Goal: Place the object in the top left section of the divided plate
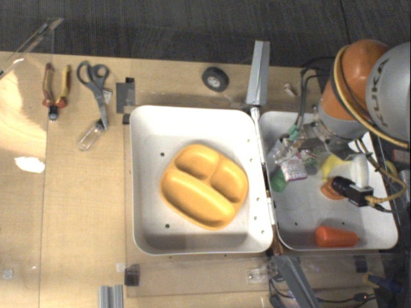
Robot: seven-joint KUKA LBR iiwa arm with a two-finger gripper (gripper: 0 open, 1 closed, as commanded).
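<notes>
Your tool (298, 145) low over right bin (302, 220), likely lining up pick; open or closed, cannot tell. Yellow divided plate (204, 186) waits centre frame.

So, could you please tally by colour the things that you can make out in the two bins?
Yellow: 2 (divided plate, yellow piece)
Orange: 2 (long orange piece, round orange piece)
Green: 1 (green piece)
Pink-white: 1 (packet)
Total: 6
</notes>
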